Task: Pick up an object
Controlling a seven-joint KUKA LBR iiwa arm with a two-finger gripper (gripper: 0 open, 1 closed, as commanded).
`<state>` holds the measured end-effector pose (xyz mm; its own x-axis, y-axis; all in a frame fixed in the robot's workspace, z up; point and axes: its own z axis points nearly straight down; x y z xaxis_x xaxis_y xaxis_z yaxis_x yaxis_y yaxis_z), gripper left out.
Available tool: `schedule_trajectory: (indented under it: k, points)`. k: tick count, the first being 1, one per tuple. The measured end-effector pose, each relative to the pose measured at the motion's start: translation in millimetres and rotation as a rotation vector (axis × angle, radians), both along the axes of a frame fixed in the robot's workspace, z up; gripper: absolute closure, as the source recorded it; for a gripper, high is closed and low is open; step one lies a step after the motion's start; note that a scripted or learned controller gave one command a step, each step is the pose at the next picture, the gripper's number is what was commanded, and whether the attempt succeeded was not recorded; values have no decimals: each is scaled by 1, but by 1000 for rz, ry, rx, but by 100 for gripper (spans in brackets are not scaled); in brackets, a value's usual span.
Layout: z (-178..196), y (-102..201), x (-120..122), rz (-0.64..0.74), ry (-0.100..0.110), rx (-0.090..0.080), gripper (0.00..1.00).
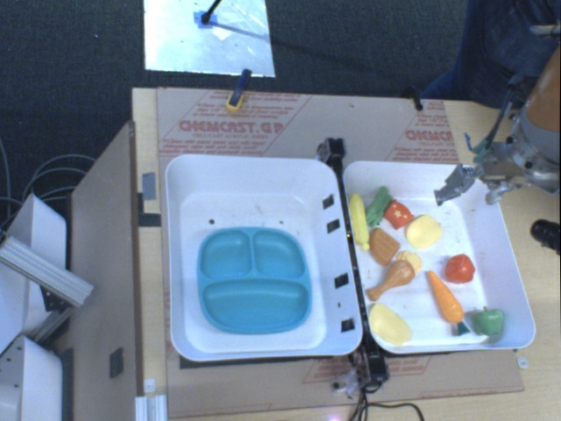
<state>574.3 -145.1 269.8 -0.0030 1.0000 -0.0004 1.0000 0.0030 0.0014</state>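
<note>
White bins sit side by side on the counter [219, 121]: the left bin [184, 191] holds a blue divided plate [254, 279], the right bin [500, 261] toy food. The claw [473, 185] hovers over its far right corner, fingers spread, holding nothing.

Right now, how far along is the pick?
Early. Done: nothing lifted; the toy food, e.g. the carrot and tomato, all lies in the right bin. In hand: the tool hangs over that bin's upper right corner, nothing between its fingers. Left: descend, grasp, lift. The blue tray sits in the left bin.
</note>
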Motion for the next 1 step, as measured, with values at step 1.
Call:
schedule_trajectory:
  k: [1]
  points:
    - [-90,77,-24,7,8,5,0]
